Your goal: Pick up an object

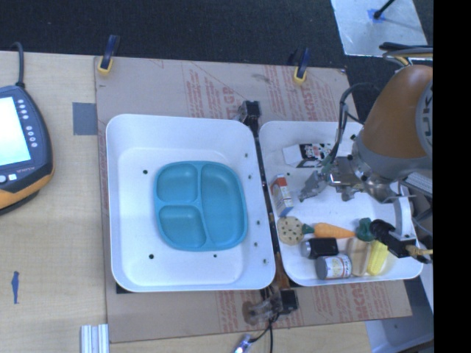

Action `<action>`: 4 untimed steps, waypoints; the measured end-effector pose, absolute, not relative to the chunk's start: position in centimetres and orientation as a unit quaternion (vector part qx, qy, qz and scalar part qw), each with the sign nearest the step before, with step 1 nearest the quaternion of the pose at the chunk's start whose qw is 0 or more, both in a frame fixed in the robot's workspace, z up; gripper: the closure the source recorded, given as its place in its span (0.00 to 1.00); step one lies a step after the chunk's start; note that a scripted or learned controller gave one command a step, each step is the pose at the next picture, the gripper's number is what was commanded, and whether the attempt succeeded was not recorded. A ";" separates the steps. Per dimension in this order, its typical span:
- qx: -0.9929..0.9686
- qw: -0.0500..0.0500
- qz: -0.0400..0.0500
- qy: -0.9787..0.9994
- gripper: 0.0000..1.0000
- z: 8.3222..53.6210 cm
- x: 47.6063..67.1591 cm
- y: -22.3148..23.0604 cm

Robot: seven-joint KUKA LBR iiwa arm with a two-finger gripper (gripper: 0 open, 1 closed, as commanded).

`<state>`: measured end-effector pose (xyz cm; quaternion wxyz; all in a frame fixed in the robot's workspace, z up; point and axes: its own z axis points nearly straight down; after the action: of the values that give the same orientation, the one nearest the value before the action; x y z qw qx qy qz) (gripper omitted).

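Note:
The right white bin holds several small objects. Along its near side lie an orange carrot, a round tan cracker, a black cylinder, a small can and a yellow piece. By the bin's left wall lies a small red-and-white bottle, and a black-and-white packet lies at the far side. My gripper hangs low over the middle of this bin, just right of the bottle and above the carrot. I see nothing held in it.
The left white bin holds a blue divided plate. A handheld control pendant lies on the bench at far left. The grey and orange arm covers the right bin's far right corner. Clamps hold the cardboard at the back edge.

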<state>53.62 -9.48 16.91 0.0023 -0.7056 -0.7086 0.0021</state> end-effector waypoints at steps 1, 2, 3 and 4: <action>-0.705 0.001 0.002 -0.709 0.00 19.2 47.6 -8.8; -0.705 0.002 0.002 -0.709 0.00 12.2 47.5 -13.2; -0.705 0.002 0.001 -0.709 0.00 9.2 47.6 -13.2; -0.704 0.002 0.002 -0.710 1.00 10.2 47.6 -13.3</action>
<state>47.65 -13.29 10.21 0.0020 -0.7041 -0.7101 0.0016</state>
